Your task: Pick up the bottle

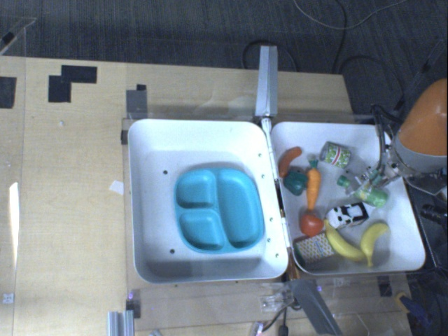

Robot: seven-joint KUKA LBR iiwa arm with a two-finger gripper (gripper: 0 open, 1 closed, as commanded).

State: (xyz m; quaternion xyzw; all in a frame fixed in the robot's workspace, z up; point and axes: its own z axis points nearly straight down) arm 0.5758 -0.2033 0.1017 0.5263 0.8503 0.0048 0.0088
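The bottle point(374, 197), small, pale and greenish, lies on its side in the right bin point(413, 257), near that bin's right wall. My gripper point(369, 182) comes in from the right and hangs directly over the bottle, hiding its middle. A greenish end point(344, 182) pokes out to the gripper's left. The grey wrist and its orange band point(428, 117) sit above the bin's right rim. I cannot make out whether anything is between the gripper's tips.
Around the bottle lie a green-labelled can point(335, 154), a black-and-white toy point(348, 215), two bananas point(358, 243), a carrot point(313, 187), a tomato point(311, 223), a green pepper point(295, 181), a sausage point(289, 159) and a grey block point(313, 248). The left bin point(150, 187) holds a blue divided plate point(217, 208).
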